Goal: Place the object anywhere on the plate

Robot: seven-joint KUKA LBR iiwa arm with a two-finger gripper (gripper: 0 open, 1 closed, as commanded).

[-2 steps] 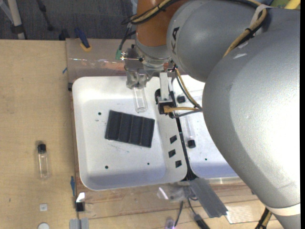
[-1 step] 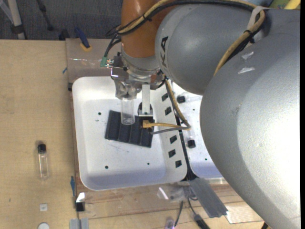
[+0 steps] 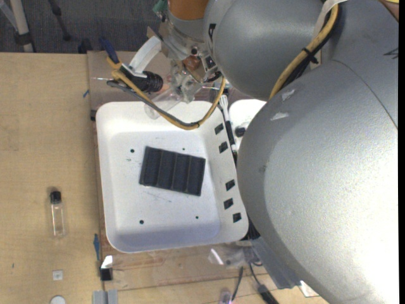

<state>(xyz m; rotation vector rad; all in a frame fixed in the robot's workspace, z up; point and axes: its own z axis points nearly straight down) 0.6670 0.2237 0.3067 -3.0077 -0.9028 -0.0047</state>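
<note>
Pickup seems the step in hand: gripper [image 3: 185,87] hangs over the far rim of the left bin [image 3: 126,228], open or closed I cannot tell, while the black slab [image 3: 173,171], likely the object, lies flat mid-bin, so the next move calls for reaching toward it and descending.

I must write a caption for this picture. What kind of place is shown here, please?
Most likely a robotics lab or test bench. A large grey robot arm reaches over a shallow white bin holding a black ribbed object, all on a plain wooden bench, with loose cables and a small clear vial nearby.
</note>
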